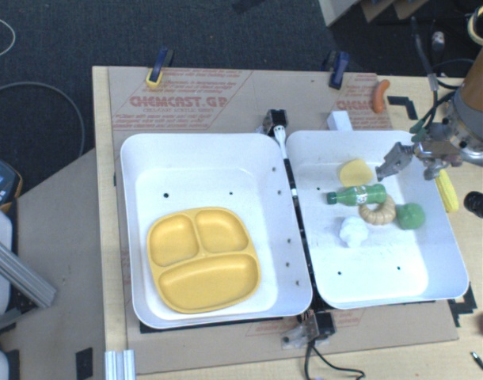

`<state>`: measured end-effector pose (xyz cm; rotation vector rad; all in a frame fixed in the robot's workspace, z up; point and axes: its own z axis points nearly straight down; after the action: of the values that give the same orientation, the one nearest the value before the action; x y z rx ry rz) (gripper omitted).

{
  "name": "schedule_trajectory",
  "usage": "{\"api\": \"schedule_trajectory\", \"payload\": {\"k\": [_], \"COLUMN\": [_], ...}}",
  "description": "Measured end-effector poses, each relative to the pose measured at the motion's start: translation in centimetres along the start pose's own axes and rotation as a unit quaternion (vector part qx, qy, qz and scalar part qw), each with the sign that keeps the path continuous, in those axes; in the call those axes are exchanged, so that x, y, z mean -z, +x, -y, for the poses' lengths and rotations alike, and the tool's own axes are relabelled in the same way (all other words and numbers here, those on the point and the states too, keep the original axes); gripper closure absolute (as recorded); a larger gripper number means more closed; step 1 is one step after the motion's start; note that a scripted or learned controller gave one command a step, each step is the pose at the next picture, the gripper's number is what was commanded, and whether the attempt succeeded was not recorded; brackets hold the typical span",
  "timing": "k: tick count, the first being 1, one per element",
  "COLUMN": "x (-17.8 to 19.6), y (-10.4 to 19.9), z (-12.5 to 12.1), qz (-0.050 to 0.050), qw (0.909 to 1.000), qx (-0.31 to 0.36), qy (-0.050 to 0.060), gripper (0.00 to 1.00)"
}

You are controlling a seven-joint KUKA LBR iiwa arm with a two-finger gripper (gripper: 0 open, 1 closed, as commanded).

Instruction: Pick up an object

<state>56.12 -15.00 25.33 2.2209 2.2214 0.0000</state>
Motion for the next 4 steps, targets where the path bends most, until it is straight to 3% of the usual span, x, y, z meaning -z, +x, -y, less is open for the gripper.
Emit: {"api": "schedule_trajectory", "payload": {"k": [1, 2, 3, 4], "x": [-4.6, -8.7, -9.3, -15.3], "y": [-3.3, -6.1, -1.2, -1.9], "z": [-3.1, -7.9, -7.6, -5.6], "qz": [0.001, 0.001, -0.001, -0.001], "qw": [1.0000, 1.0000, 1.0000, 1.0000], "qx": [-0.001, 0.000, 0.002, -0.001], "qy": [0.000, -0.002, 0.002, 0.004], "gripper": [0.00, 0.00, 0.00, 0.00]}}
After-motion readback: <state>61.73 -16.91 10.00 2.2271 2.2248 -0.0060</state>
